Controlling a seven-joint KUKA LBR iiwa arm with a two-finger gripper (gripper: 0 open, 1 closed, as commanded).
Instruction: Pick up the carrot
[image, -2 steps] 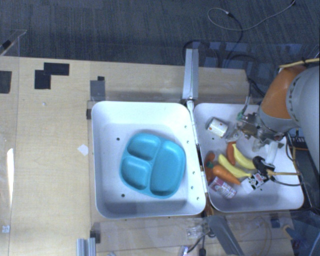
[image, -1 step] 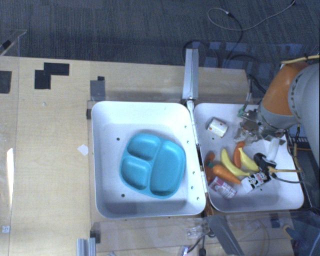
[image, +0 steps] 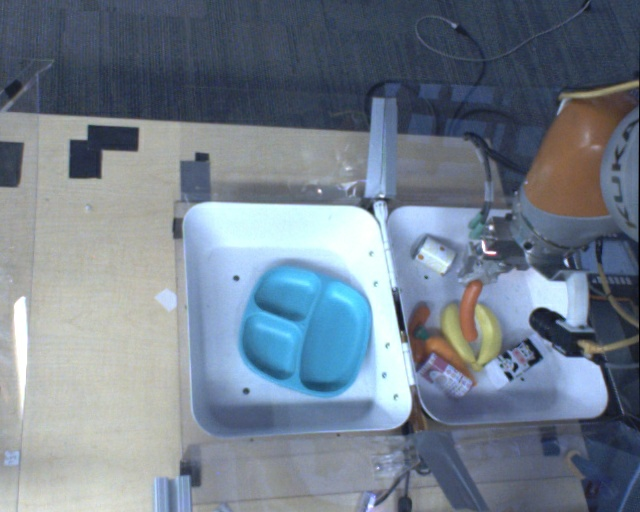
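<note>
Over the right bin (image: 590, 400) I see the arm (image: 580, 165) reaching in, its bulk cut off at the frame's edge; the gripper (image: 487, 248) sits near the bin's back wall and I cannot tell its state. One carrot (image: 441, 350) lies in that bin just beside two bananas (image: 470, 335), with a second orange piece (image: 469, 298) above them. One blue divided tray (image: 306, 328) rests in the left bin (image: 215, 250). Both bins sit on a pale wooden bench (image: 90, 330) edged by dark carpet (image: 220, 60).
</note>
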